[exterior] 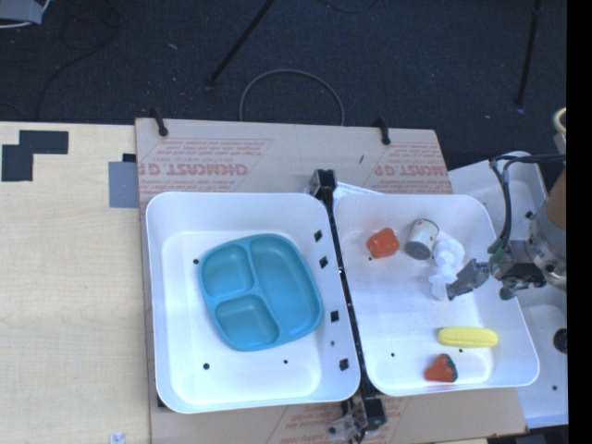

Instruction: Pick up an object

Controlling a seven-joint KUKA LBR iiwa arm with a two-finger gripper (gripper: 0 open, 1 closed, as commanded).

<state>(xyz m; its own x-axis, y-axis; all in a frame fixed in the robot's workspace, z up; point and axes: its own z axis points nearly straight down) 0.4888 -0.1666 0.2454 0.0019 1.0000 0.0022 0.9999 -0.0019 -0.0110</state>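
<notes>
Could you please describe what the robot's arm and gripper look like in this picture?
At the frame's right edge, the gripper is dark grey metal with slim jaws, on a grey wrist. A black cable loops above it, with a tan-orange patch of arm beside.

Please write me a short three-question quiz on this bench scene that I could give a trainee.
1. True or false: the blue divided plate lies in the left bin.
2. Which thing in the right bin lies nearest the gripper: A) yellow corn, B) crumpled white cloth, C) orange item?
3. Fill in: the plate has ___ compartments.

Key: 1 true; 2 B; 3 three.
</notes>
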